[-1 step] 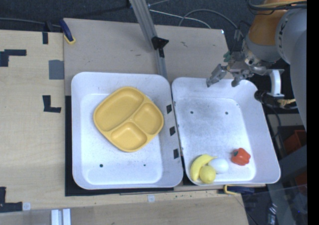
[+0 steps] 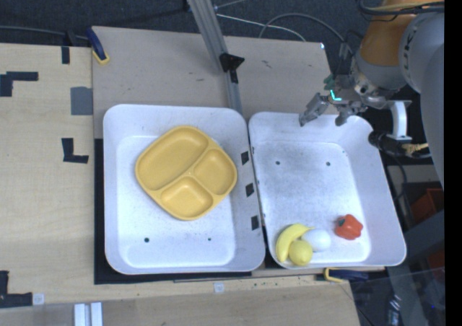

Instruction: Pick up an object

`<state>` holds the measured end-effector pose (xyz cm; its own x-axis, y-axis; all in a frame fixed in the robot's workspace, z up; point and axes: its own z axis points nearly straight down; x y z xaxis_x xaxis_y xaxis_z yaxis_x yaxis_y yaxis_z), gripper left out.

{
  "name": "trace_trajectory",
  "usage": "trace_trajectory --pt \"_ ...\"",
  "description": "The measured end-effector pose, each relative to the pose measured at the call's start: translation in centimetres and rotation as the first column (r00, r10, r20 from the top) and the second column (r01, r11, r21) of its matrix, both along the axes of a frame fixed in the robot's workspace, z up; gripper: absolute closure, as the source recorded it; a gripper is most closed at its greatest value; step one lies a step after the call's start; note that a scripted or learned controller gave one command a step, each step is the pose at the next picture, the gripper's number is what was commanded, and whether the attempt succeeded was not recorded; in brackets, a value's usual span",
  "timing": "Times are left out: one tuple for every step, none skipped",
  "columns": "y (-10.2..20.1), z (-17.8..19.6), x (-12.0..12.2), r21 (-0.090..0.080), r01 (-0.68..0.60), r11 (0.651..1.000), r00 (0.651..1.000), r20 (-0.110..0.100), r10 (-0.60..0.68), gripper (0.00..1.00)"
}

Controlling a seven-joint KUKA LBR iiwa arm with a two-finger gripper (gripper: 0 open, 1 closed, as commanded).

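Wooden bench (image 2: 43,173), unlabelled yellow tray (image 2: 185,172) in left bin (image 2: 115,195); pincer (image 2: 325,114) spread, nothing between fingers.

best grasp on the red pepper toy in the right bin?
Grip the red pepper across its rounded body, coming straight down from above. It sits apart from the white egg and banana, with bare bin floor around it, so fingers likely fit either side. The tool is open, at the bin's far edge.
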<state>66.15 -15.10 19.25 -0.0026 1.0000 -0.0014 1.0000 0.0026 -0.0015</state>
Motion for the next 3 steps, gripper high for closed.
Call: trace_trajectory --pt "-0.5 -5.9 -0.9 0.001 0.001 1.000 1.000 -0.006 -0.001 0.00" --pt "-0.4 -10.7 -0.9 -0.001 0.000 1.000 1.000 -0.001 0.000 0.00" --pt "-0.3 -9.4 -0.9 0.000 -0.001 1.000 1.000 0.000 0.001 1.00"
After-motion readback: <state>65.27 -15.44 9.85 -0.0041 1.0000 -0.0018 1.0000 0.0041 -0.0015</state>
